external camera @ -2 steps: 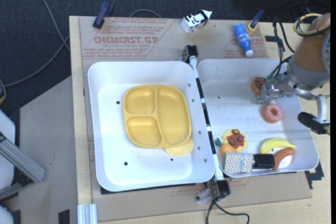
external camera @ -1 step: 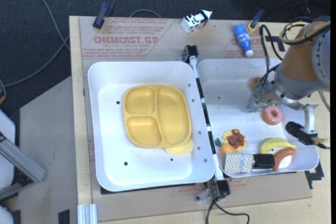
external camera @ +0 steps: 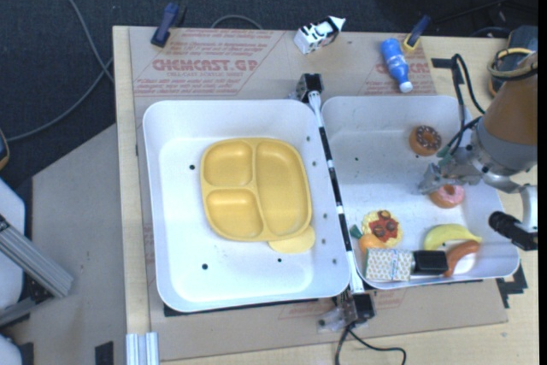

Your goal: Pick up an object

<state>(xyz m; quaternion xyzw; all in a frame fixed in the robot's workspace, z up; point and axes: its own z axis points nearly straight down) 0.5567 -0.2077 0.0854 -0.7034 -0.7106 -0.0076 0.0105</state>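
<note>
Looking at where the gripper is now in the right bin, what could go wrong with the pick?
1. The gripper is right above the pink donut, which lies flat and low; the fingers may slide off it.
2. The brown donut lies near; a sideways move may knock it.
3. The other toys, such as the banana, crowd the front wall of the right bin, so a pick there may catch two things.

Glossy smooth yellow plastic divided plate (external camera: 256,188) in shallow white plastic left bin (external camera: 171,269), matt finish. Brown printed cardboard bench sheet (external camera: 214,64) matt. Blue plastic bottle (external camera: 395,62) shiny.
</note>
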